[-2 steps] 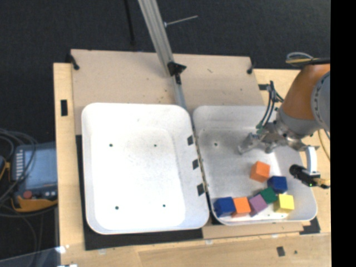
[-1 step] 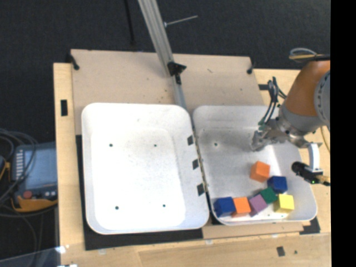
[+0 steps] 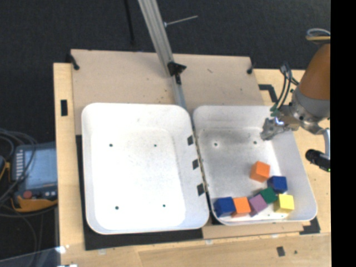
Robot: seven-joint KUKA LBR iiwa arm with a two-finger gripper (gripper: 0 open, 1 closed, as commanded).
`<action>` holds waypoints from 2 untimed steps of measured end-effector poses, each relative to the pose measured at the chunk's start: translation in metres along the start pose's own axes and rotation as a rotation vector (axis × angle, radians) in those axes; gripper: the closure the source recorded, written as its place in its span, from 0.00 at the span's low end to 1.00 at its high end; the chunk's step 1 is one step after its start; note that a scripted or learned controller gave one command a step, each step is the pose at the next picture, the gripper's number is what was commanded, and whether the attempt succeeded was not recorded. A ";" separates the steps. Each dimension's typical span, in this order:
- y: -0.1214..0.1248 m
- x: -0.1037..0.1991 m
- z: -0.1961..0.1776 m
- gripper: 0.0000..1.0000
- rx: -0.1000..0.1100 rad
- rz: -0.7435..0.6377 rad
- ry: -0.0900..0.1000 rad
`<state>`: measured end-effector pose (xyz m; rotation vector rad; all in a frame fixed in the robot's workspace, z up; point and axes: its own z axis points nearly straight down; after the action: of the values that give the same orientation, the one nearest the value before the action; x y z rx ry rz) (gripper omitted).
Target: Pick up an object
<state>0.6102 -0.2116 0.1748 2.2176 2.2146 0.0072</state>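
Plainly, the pickable things are small coloured cubes gathered toward five o'clock in the right bin (image 3: 222,121), nearest the camera: a blue cube (image 3: 224,206), an orange cube (image 3: 242,205), a purple cube (image 3: 257,203), a green cube (image 3: 268,195) and a yellow cube (image 3: 286,202) run in a touching or near-touching row along the near wall, with a second blue cube (image 3: 277,183) just behind them and a lone orange cube (image 3: 260,171) standing a little apart toward twelve o'clock. They look like light, rigid blocks with flat faces, unlikely to crush but apt to slide on the smooth white floor; the lone orange one seems the easiest, since its opposite faces are free for a pinch. Farther back, at about two o'clock in the same bin, the gripper (image 3: 271,129) hangs low near the far right corner, well apart from every cube; whether its fingers are spread or closed I cannot tell. The left bin (image 3: 89,149) lies at nine o'clock.
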 end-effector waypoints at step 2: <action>-0.006 0.049 -0.056 1.00 0.006 -0.009 0.004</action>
<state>0.6040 -0.1628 0.2308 2.2125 2.2299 0.0051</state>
